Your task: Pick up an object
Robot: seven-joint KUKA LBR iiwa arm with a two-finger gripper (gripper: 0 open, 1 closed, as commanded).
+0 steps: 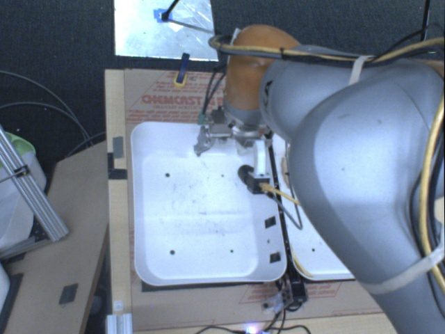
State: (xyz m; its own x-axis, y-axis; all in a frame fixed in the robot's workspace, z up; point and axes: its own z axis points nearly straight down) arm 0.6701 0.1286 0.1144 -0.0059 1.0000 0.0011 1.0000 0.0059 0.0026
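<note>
My gripper (pixel 204 143) sits low at the far wall of the left bin (pixel 149 273), a little right of its middle. From the camera view I cannot tell how wide it stands or whether it has hold of anything; I see nothing plainly in its grasp. The arm (pixel 348 158) reaches across from the right and covers most of the right bin (pixel 321 273), leaving me just a strip of its near rim. The left bin's floor offers me faint scuffs and a few dark specks. Where the object lies I cannot tell; it may be hidden under the arm. I judge the pick not yet done, with grasp and lift both left to confirm.
</note>
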